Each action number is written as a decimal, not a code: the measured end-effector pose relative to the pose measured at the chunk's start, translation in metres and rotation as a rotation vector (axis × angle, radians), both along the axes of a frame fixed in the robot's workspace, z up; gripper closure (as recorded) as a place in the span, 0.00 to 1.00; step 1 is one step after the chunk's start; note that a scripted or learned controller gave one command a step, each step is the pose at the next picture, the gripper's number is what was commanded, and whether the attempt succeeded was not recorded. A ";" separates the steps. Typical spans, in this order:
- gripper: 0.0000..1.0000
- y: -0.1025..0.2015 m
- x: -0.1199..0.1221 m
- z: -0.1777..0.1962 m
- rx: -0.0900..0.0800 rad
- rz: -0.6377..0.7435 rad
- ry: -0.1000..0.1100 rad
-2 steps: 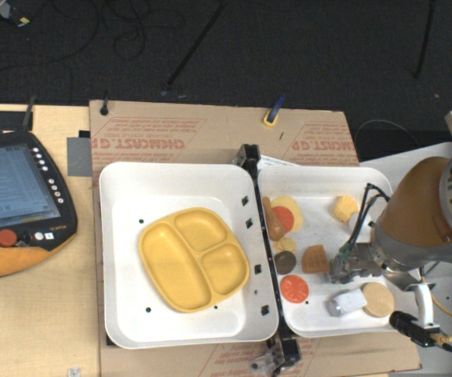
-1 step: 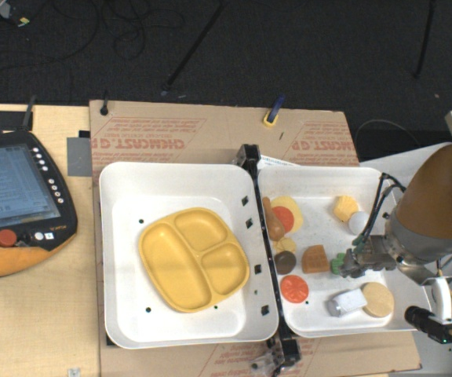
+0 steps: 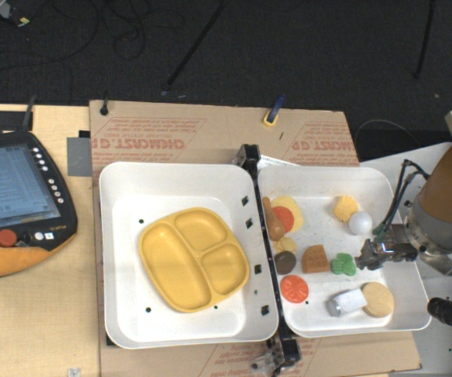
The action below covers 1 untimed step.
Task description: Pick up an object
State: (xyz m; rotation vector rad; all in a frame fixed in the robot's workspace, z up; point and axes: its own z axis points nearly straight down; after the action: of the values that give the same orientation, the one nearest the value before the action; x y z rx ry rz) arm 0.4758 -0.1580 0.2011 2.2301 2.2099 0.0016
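Note:
The right bin holds several toy foods: a yellow lump, a white ball, a red and yellow piece, a brown block, a green piece, a red round piece, a white cylinder and a tan disc. My gripper comes in from the right and hangs low over this bin. It is just right of the green piece, below the white ball and above the tan disc. Nothing is seen held in it.
The left bin holds a yellow divided plate. A black divider runs between the bins. A control pendant lies on the bench at the far left. A dark brown round piece sits by the divider.

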 end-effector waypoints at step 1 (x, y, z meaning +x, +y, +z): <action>1.00 -0.001 0.001 0.028 0.001 0.011 0.001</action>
State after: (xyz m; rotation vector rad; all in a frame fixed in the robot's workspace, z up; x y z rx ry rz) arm 0.4764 -0.1590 0.2290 2.2192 2.2223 0.0012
